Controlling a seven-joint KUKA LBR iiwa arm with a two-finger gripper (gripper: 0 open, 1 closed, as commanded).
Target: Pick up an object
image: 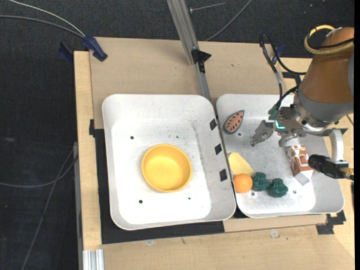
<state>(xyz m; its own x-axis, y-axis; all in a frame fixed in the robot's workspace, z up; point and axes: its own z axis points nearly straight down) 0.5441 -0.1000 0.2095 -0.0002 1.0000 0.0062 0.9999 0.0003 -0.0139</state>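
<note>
Arm (332, 72) cut off at right edge; claw (277, 138) fingers' spread too small to tell.

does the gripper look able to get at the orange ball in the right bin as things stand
Probably yes, but tightly: the orange ball lies uncovered below the gripper, yet a yellow piece and a green toy crowd its sides.

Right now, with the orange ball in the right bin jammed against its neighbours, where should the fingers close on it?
Come straight down on the orange ball. The yellow piece touches it on the far side and the green toy sits on its right, so probably set one finger at its near-right, the other at its far-left, toward the bin wall.
</note>
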